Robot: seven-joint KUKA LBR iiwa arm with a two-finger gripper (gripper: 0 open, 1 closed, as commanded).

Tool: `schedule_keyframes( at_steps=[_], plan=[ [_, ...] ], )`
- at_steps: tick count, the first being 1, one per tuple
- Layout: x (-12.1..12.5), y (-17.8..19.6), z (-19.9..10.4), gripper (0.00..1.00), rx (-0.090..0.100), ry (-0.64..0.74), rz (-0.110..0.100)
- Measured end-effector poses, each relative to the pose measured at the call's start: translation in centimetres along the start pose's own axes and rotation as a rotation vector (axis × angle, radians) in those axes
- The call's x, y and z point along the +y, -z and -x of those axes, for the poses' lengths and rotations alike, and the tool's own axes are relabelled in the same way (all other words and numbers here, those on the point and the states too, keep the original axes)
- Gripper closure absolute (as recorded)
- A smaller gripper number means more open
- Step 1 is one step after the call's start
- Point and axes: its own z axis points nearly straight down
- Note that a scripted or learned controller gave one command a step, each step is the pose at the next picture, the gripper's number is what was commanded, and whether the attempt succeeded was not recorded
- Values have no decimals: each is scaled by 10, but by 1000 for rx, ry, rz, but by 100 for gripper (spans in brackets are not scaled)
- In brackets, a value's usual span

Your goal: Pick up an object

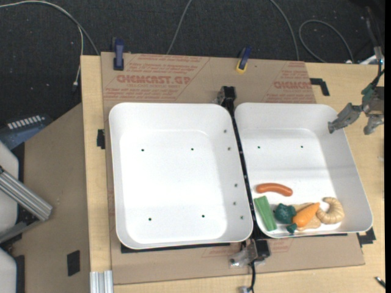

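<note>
- We see the grey two-finger claw [356, 122] at the upper right rim of the right shallow white plastic bin [287, 133], its fingers spread apart and holding nothing.
- Clustered in that bin's near corner lie an orange-red sausage [274, 190], a green stick [265, 212], a dark green lump [284, 212], an orange carrot [305, 214] and a tan curled piece [333, 209].
- The left white bin [174, 176] sits beside it on the table [95, 163].

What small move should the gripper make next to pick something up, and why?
Probably travel toward the near end of the right bin. The gripper sits open at that bin's far right rim, holding nothing, while the toys, a hot dog, carrot, green block and croissant, cluster at the near end.
</note>
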Motion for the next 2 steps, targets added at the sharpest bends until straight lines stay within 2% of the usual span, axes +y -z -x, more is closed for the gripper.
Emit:
schedule_keyframes(
  at_steps=[1,2],
  plan=[
    [17,7,-60,0,1,6,1],
    [55,-13,-96,0,1,4,-2]
  ],
)
